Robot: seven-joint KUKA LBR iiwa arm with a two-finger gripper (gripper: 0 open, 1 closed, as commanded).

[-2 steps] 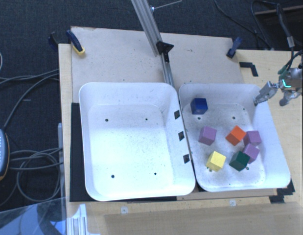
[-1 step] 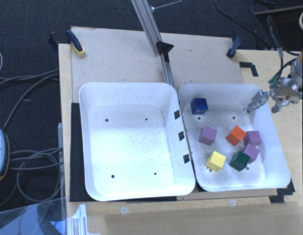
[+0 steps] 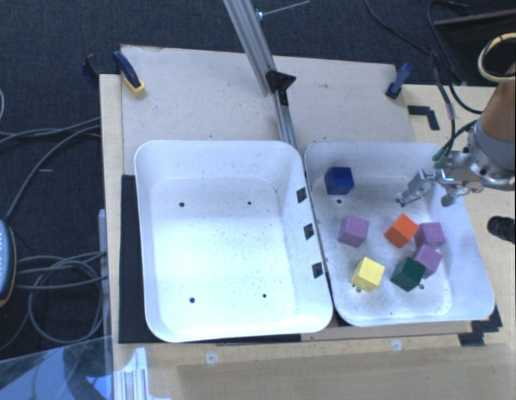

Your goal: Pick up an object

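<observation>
The right bin [image 3: 470,248] holds several small cubes: a blue cube [image 3: 339,180] at the back left, a purple cube [image 3: 353,230], an orange cube [image 3: 400,230], two more purple cubes [image 3: 430,234] [image 3: 428,260], a yellow cube [image 3: 368,273] and a dark green cube [image 3: 407,275]. My gripper [image 3: 427,193] hangs over the back right of this bin, above and behind the orange cube. Its fingers [image 3: 407,194] are spread open with nothing between them.
The left bin [image 3: 149,223] is next to the right one, with black clips on the shared wall [image 3: 309,232]. A metal pole [image 3: 253,36] slants up from the bench's back edge. Cables lie on the floor at the left.
</observation>
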